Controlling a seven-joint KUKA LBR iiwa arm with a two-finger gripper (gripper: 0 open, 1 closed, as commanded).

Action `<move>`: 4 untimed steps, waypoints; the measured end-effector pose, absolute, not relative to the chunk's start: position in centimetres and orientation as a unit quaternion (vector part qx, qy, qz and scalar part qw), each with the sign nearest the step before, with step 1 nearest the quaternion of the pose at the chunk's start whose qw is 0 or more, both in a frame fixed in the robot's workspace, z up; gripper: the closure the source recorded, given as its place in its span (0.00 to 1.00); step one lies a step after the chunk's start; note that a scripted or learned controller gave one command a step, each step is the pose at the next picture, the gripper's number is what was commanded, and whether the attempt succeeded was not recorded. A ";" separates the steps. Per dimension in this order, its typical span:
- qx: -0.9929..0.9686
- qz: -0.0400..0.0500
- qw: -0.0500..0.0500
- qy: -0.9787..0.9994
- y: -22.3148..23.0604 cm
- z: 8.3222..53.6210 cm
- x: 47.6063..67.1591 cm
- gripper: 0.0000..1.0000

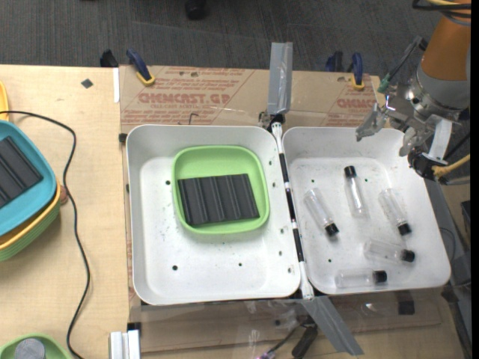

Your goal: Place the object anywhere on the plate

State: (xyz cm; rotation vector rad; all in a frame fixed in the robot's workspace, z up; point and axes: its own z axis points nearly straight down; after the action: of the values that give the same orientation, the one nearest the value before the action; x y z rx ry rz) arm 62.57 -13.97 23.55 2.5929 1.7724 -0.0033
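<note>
Several clear plastic tubes with black caps lie in the right bin [419, 275]; one tube [353, 191] lies near the bin's middle, another [321, 212] to its left, and a third [394, 212] to its right. The green square plate [257, 167] sits in the left bin [150, 245] with a dark ribbed mat [218, 199] on it. My gripper [385, 141] hovers over the far right corner of the right bin, above and behind the tubes. It is open with nothing between its fingers [365, 131].
Two more tubes [388, 252] [360, 278] lie near the right bin's front edge. A metal hinge strip [280, 81] stands between the bins at the back. Teal and green stacked trays [26, 193] sit at the far left with a black cable [77, 223] beside them.
</note>
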 end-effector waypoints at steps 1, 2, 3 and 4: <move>0.879 -0.002 0.000 0.477 -14.5 25.0 62.1 0.00; 0.924 -0.002 0.000 0.382 -16.4 24.0 62.3 0.00; 0.968 -0.002 0.000 0.249 -13.7 26.6 61.1 0.00; 0.993 -0.002 0.000 0.116 -15.4 27.2 61.5 0.00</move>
State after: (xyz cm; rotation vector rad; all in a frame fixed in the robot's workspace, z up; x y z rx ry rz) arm 61.54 -15.44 27.23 3.1203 0.3649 -0.0078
